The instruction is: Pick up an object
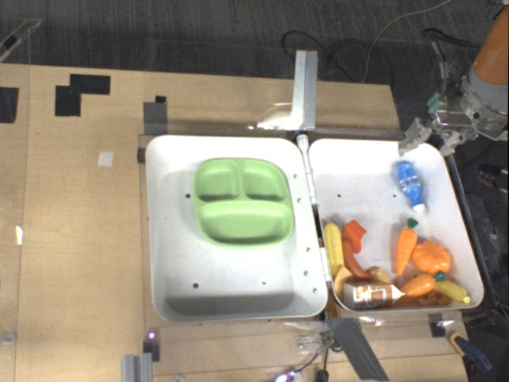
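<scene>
One blue bottle [409, 183] just below the hand [433, 134].

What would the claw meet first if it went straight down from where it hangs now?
Probably the back right corner of the right bin: the claw hangs over its far rim. The blue bottle lies nearer the camera, likely just off that line. Depth is hard to judge from this slanted view.

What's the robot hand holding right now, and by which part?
Nothing. The hand sits above the right bin's far rim with nothing between its fingers; the blue bottle lies apart below it.
</scene>
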`<action>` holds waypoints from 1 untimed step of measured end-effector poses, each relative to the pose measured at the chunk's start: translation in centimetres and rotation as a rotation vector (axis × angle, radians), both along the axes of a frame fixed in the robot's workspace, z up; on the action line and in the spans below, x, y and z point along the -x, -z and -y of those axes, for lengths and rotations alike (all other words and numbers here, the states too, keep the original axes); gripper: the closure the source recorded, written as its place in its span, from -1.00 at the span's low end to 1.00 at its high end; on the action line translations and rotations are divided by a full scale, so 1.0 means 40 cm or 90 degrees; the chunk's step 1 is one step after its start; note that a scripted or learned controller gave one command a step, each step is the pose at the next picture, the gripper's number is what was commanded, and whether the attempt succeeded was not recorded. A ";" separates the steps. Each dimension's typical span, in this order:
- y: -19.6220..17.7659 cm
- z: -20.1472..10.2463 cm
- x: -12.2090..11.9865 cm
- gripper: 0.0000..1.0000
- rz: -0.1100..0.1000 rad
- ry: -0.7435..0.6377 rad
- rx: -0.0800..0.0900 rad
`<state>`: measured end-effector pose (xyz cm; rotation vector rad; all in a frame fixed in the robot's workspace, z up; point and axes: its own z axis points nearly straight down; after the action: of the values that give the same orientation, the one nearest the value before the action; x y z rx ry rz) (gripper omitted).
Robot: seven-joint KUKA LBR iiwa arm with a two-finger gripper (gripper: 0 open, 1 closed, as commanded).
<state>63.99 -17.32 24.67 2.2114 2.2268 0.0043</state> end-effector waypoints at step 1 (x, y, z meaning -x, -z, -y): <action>0.351 0.076 -0.017 -1.00 -0.001 0.036 0.000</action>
<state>64.69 -20.36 10.63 2.2742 2.1632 0.0017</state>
